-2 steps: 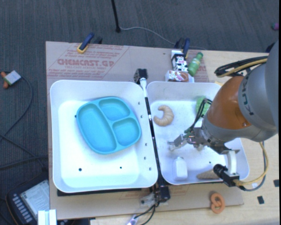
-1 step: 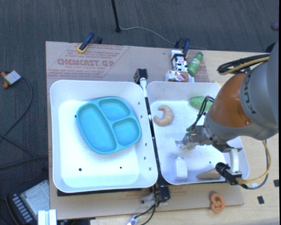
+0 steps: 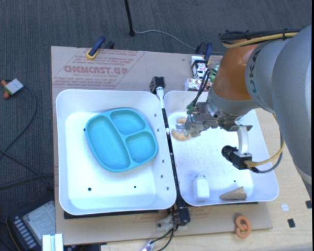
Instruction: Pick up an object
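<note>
Tan wedge-shaped scrap (image 3: 234,194) and small white block (image 3: 201,186) lie at the right white bin's (image 3: 261,161) near edge; farther in, the pincer (image 3: 191,123) hangs over a pale ring-shaped object (image 3: 180,129), seemingly the target.

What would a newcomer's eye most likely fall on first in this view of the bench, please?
Probably the bright blue three-compartment plastic plate lying in the left white bin. Next, the bulky grey arm with its orange band, reaching in from the right over the right white bin, with its gripper low beside a small tan ring-shaped object. A small white block and a tan wedge lie near that bin's front edge.
</note>
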`<state>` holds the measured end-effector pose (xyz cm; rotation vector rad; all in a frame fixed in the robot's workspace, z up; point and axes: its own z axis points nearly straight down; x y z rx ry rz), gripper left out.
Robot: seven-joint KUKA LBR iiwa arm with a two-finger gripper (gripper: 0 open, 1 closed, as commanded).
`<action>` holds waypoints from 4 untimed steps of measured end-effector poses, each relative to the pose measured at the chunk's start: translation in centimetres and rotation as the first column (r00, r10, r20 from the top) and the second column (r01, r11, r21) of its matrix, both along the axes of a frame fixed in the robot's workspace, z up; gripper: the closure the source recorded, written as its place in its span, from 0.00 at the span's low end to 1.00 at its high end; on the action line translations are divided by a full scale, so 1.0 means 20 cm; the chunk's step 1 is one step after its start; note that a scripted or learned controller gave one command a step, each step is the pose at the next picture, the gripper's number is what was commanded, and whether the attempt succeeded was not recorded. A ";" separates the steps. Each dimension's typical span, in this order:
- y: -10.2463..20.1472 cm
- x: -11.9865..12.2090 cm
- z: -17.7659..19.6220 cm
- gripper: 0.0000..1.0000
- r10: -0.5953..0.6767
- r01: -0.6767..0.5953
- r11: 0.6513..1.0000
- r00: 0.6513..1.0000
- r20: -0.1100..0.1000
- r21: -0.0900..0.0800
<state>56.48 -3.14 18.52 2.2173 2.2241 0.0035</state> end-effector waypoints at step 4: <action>-0.37 0.03 -0.40 0.00 -0.005 0.005 1.000 1.000 -0.009 -0.002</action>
